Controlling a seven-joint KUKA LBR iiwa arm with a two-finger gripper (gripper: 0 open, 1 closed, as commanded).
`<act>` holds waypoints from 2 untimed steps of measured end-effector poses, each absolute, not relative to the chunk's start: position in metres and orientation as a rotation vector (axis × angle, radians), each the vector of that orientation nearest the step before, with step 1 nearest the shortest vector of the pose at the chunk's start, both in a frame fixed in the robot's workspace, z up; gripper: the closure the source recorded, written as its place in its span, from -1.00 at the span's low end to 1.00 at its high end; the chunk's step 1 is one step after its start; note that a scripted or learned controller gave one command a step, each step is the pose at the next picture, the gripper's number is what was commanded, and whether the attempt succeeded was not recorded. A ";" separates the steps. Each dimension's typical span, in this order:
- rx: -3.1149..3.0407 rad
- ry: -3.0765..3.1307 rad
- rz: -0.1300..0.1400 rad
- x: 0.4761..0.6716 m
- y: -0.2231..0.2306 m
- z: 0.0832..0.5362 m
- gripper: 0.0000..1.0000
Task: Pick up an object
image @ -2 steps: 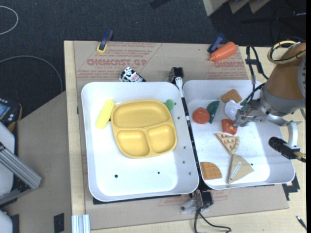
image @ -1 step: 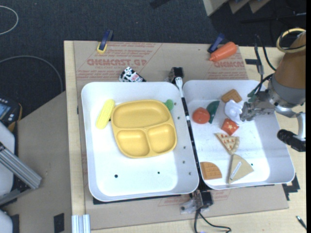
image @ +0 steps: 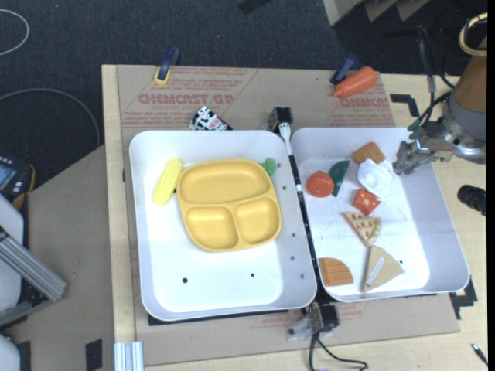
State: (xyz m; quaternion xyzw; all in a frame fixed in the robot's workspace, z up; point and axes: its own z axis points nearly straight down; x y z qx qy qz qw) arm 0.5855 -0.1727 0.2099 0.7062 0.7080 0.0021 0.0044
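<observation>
Two shallow white bins are seen side by side on the tabletop (image: 116, 207). In the left bin (image: 155, 284) a yellow divided tray (image: 228, 203) is placed near the centre, with a yellow corn cob (image: 166, 181) lying just beside it at nine o'clock and a small green piece (image: 269, 165) touching its corner at two o'clock. The right bin (image: 433, 238) is occupied by a cluster of toy foods: a red tomato (image: 319, 183), a dark green piece (image: 339, 174), a white object (image: 376, 178), a brown cracker (image: 369, 154), a small red block (image: 366, 202), a waffle wedge (image: 363, 226), a round biscuit (image: 336, 271) and a tan wedge (image: 380, 268) toward six o'clock. The gripper (image: 407, 161) is held over the right bin's two o'clock corner, just beside the white object; nothing is seen between the jaws, and how far they are parted cannot be told. An orange carrot (image: 356, 82) is left on the tabletop beyond the bins at twelve o'clock.
</observation>
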 end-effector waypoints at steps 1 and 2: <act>2.215 2.219 0.004 0.587 -0.173 0.226 1.00; 2.216 2.226 0.001 0.602 -0.126 0.217 1.00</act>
